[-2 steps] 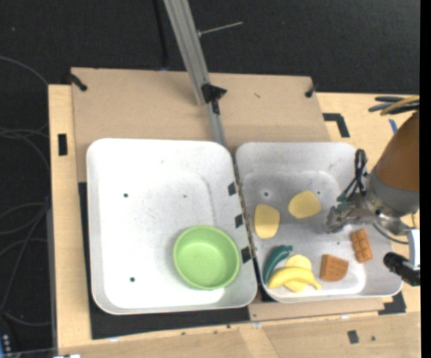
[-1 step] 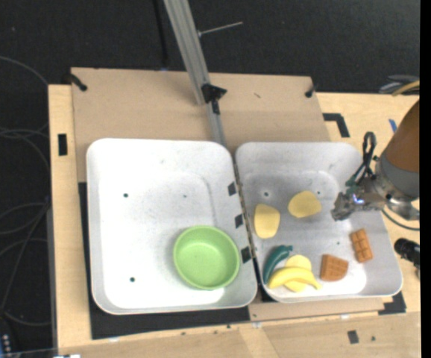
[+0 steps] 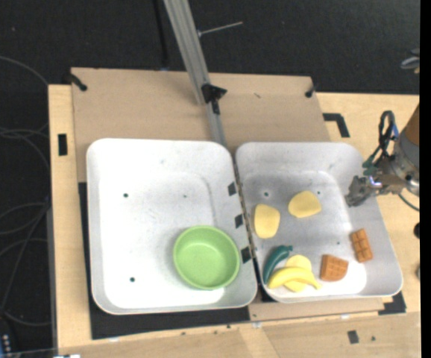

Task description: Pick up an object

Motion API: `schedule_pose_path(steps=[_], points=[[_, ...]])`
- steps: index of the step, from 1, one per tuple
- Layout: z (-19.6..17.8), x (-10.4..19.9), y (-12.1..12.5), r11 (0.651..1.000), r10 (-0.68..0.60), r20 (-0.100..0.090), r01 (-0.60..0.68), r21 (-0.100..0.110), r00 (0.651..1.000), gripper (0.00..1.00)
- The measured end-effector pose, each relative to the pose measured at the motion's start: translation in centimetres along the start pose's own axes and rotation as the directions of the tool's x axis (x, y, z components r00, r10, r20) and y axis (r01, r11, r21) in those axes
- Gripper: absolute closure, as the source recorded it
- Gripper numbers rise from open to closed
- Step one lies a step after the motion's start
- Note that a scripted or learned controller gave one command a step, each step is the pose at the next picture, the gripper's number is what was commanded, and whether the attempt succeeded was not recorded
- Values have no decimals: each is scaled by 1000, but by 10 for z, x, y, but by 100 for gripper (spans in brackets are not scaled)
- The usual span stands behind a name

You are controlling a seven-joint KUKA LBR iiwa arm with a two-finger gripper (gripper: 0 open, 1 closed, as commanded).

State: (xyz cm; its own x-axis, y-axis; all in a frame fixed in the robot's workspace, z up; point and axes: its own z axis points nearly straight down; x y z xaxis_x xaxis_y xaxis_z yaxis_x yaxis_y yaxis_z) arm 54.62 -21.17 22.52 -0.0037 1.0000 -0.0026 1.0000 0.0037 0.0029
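Note:
My gripper [image 3: 359,189] hangs at the right rim of the right bin [image 3: 290,159], with nothing visibly in it. In that bin lie two pale yellow lumps [image 3: 267,220] [image 3: 304,204] near the middle. A yellow banana bunch [image 3: 294,273] sits at the front beside a dark green piece [image 3: 277,257]. An orange block [image 3: 334,267] and a smaller orange-brown piece [image 3: 361,245] rest at the front right, just below the gripper. A green bowl [image 3: 206,256] stands in the left bin [image 3: 126,170], near its front right corner.
A grey metal post [image 3: 189,43] slants up from behind the gap between the bins. Both bins sit on a brown board [image 3: 163,103] atop the wooden bench. Cables hang beside the arm at the right edge.

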Motion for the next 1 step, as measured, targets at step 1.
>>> schedule_pose_path(steps=[1], points=[[-54, -2, 2, 1000, -1, 1, 1, -5, 1000, 100]])
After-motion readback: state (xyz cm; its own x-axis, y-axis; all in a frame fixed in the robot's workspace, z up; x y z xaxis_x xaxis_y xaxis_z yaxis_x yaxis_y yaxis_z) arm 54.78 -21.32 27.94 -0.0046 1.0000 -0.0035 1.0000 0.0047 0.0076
